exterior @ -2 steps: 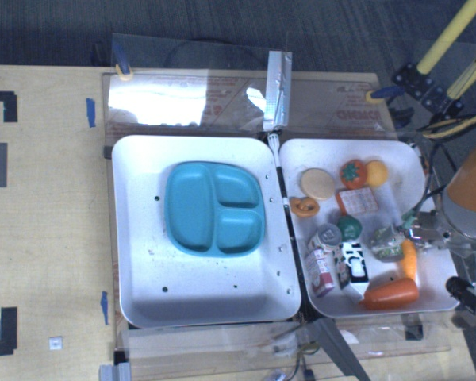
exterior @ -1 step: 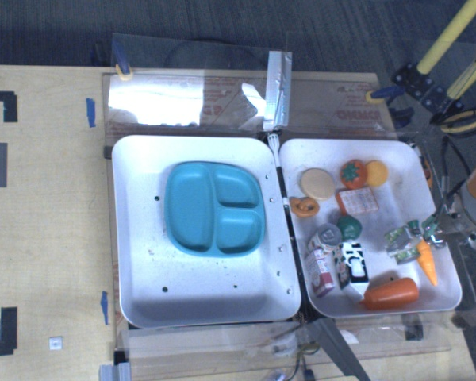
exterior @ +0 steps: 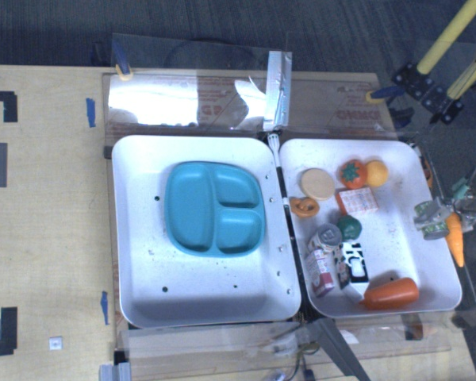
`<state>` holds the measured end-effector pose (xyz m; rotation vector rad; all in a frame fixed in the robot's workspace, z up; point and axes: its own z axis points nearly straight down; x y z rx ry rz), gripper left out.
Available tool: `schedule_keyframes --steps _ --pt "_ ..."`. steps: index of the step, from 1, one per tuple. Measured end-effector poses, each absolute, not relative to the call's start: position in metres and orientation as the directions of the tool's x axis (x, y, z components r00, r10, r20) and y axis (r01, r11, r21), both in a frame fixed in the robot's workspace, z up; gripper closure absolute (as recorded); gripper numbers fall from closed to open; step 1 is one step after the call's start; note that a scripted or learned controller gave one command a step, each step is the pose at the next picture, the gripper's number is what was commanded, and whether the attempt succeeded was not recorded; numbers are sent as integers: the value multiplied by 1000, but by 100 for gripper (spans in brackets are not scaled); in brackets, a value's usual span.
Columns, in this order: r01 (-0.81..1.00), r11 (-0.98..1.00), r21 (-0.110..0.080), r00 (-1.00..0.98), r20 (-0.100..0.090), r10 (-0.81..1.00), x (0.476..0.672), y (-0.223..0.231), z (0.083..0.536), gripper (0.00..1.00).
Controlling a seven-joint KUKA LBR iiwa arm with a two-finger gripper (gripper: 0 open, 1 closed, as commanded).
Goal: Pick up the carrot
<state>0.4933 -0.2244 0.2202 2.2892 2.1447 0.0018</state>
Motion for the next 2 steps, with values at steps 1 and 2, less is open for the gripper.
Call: schedule_keyframes --steps 1,2 --pt "935 -354 3 354 -1 935 537 -215 336 100" --pt "938 -348 -4 348 -2 938 641 -211 308 100"
